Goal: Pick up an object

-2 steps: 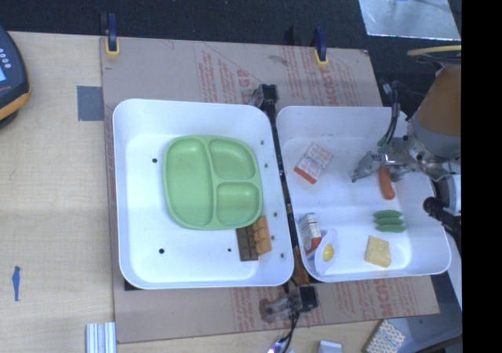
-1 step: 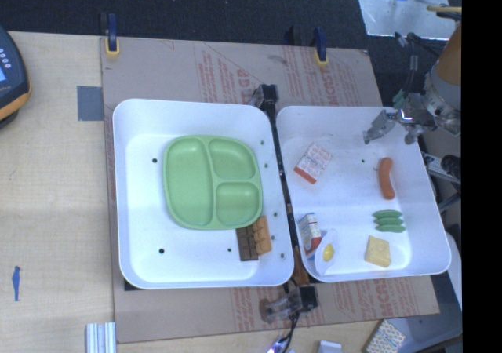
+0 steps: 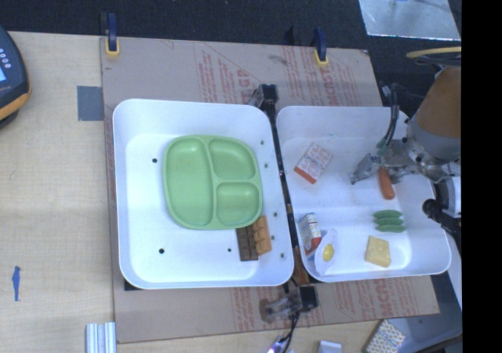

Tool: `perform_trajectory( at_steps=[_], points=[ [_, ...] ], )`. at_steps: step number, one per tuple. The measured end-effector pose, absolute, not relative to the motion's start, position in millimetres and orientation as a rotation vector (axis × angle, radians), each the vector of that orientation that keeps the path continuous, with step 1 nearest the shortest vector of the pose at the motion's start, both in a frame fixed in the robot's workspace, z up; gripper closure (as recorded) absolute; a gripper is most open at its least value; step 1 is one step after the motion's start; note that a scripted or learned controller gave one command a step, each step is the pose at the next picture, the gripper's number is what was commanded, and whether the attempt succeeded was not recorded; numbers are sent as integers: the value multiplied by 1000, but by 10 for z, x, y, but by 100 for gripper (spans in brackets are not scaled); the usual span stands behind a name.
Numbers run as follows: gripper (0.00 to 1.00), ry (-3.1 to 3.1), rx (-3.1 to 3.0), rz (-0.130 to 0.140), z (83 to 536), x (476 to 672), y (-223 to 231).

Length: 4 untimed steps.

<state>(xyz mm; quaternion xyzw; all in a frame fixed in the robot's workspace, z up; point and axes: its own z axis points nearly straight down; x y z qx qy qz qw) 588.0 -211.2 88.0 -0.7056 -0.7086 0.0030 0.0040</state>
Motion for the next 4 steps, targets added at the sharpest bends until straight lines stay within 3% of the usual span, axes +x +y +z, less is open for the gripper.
perform_trajectory(
  at_steps=[1, 2, 3, 4],
  points=[
    [0, -2235, -2222, -6, 2146, 6207, -2125],
    [0, -2224, -2211, 8, 866, 6149, -2109],
    [0, -2234, -2221, -5, 2217, 6590, -2124],
    [0, -2215, -2207, 13, 1078, 5866, -1669]
  ],
)
